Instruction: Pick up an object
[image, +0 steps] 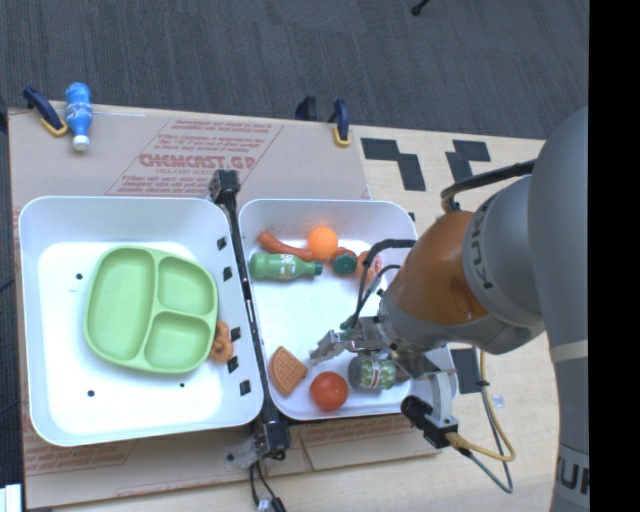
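The right bin (300, 318) holds several small items. An orange ball (322, 242), a carrot (283, 245), a green bottle (283, 266) and a small dark green piece (344, 264) lie along its far side. At the near side lie a tan waffle-like cracker (287, 369), a red tomato (329, 391) and a green-and-silver can (375, 375). My gripper (335, 347) hangs low over the near half of this bin, just above and left of the can, right of the cracker. The wrist hides part of the can, and I see nothing clearly held.
The left bin (40, 330) carries a light green divided plate (150, 310) and a small orange pretzel-like item (222, 342) by its right wall. A black divider (238, 290) runs between the bins. A blue bottle (78, 112) lies on the cardboard at the far left.
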